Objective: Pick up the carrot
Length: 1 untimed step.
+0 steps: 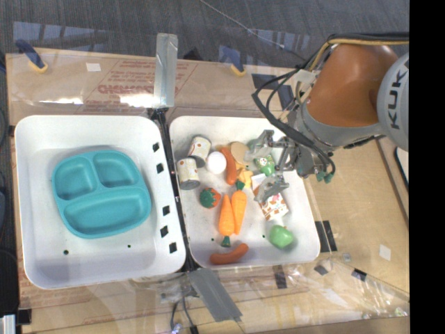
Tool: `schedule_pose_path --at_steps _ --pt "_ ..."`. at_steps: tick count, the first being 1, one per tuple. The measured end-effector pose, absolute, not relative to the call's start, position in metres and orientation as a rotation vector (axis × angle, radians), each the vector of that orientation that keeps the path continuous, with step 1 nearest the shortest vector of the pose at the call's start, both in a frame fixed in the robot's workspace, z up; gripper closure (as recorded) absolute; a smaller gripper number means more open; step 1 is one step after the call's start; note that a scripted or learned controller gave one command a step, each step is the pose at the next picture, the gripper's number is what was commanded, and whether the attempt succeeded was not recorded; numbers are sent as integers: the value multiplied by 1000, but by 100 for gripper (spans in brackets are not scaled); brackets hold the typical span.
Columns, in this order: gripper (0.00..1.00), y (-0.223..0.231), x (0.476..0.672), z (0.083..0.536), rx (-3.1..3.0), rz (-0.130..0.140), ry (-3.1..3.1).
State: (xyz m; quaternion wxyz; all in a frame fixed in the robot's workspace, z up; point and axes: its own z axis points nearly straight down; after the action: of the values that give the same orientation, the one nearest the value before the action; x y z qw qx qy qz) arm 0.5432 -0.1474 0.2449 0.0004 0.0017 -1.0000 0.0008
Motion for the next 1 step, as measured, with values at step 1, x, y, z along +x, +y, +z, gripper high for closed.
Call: schedule_pose_path --at_steps 1 --pt "0 -135 545 112 -6 4 -3162"
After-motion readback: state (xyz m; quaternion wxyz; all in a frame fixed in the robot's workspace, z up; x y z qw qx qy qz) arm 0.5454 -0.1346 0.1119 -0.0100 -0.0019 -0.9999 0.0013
